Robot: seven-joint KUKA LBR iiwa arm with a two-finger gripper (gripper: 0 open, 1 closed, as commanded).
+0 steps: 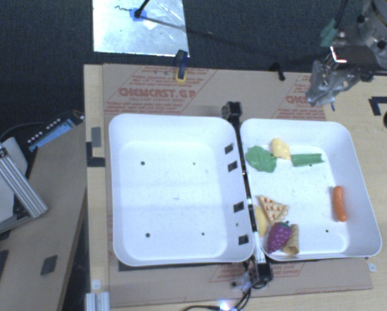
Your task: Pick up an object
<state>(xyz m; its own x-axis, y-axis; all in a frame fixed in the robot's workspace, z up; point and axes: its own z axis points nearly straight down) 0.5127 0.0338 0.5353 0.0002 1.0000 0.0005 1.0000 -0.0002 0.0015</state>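
My gripper hangs at the upper right, above the cardboard just beyond the far edge of the right bin. Nothing shows between its fingers. Inside the right bin lie a green leafy piece, a small yellow piece, a green flat strip, an orange carrot-like stick, a waffle-patterned wedge and a purple grape bunch. All of them lie well below and in front of the gripper.
The left bin sits beside the right one, with black clips along the shared divider. A shiny sheet lies at the back, and a yellow-blue clamp holds the cardboard's far edge.
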